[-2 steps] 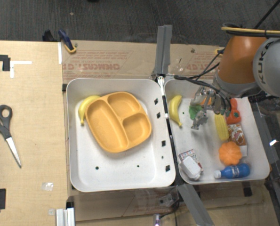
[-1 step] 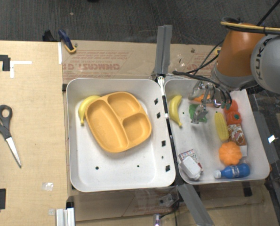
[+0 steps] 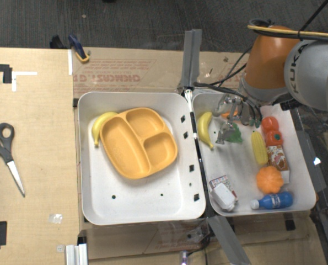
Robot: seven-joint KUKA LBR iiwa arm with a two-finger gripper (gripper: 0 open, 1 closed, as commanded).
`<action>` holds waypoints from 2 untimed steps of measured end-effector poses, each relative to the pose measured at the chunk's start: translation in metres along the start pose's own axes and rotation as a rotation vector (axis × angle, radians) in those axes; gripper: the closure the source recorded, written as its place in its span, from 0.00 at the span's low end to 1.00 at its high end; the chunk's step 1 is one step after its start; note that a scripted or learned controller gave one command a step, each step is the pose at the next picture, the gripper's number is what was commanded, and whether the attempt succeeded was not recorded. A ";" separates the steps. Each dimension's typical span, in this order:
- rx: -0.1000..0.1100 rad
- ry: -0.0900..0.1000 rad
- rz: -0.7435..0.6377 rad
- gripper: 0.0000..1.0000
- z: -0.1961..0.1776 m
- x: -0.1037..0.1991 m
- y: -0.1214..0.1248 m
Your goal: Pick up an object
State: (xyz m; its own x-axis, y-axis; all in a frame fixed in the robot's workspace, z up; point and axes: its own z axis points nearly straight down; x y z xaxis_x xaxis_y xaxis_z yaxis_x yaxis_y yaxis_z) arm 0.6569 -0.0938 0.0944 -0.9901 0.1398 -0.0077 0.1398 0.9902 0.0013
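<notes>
Left bin [image 3: 97, 203]: yellow divided plate [image 3: 139, 142], one banana [image 3: 100, 125] at its left edge. Right bin [image 3: 246, 175]: banana [image 3: 205, 128], corn cob [image 3: 258, 147], tomato [image 3: 269, 125], orange [image 3: 269, 179], blue bottle [image 3: 274, 201], white packet [image 3: 223, 192], green item [image 3: 234, 134]. Gripper [image 3: 227, 127] stood over the green item; claw state could not be told.

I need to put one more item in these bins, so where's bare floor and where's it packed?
Most room: the left white bin, the strip in front of the orange divided plate. In the right white bin, a smaller patch lies between the yellow banana, yellow corn cob and white packet. Crowded: its right side and the back corner by the gripper.
</notes>
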 end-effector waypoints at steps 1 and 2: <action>0.001 0.003 -0.033 0.00 0.001 0.038 -0.032; 0.001 0.005 0.029 0.00 0.001 0.077 -0.036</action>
State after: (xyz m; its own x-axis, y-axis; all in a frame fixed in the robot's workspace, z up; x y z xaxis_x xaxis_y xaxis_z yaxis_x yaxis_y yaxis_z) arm 0.5762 -0.1183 0.0923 -0.9858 0.1681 -0.0025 0.1681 0.9858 0.0007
